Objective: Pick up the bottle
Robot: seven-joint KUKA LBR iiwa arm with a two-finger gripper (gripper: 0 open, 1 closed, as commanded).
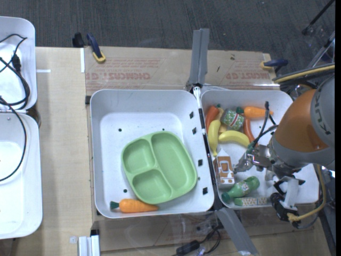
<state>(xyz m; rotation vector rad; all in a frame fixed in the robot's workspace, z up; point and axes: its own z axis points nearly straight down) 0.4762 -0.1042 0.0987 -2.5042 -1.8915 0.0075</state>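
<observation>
One green bottle (241, 189) lay below two bananas (226, 135); the gripper (246, 162) hovered between, grip state unclear

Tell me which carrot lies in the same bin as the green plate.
The carrot at the left bin's front edge, just below the green plate. The other carrot lies in the right bin, at its back.

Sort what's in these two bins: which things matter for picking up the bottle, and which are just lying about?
For the job:
green bottle, near corner of the right bin
gripper, just above it

Lying about:
green divided plate
carrot beside the plate
two bananas
second carrot
small carton
</observation>
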